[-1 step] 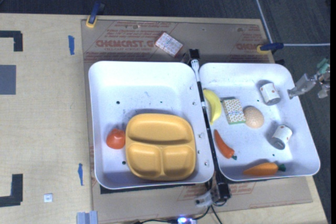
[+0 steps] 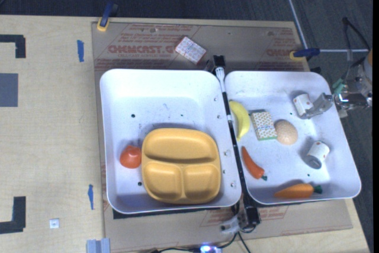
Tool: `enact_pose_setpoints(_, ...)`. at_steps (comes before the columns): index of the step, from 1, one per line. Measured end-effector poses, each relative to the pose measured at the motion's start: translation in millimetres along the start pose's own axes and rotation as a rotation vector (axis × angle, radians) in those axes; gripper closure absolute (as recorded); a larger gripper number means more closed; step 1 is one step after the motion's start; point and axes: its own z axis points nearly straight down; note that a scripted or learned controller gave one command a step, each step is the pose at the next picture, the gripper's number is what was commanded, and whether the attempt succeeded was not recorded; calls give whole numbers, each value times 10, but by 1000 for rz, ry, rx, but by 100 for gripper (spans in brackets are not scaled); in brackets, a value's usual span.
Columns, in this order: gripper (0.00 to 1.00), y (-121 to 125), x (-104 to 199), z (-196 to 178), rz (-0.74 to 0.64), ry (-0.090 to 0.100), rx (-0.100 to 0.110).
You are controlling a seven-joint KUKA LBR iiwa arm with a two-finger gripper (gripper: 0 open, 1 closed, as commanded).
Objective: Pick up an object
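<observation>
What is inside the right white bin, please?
The right bin holds a banana, a patterned packet, an egg-like ball, a red pepper, a carrot and two white pieces.

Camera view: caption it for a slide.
Gripper at right bin's edge; banana, carrot, egg await.

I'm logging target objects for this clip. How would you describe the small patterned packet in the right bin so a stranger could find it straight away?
Start at the right bin, the one without the big yellow tray. Near its upper middle, a banana lies along the left wall and a tan egg sits further right. The packet lies flat between them: the one square thing there, white with fine coloured dots.
</observation>
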Motion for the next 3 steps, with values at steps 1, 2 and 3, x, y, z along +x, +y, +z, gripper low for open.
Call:
enact_pose_setpoints(1,0,60,478,1042,-1,-2,-4)
enact_pose_setpoints(2,0,-687,1200,1043,-1,1,-3)
enact_pose_setpoints(3,0,-857,1304,1041,1,-2,-7)
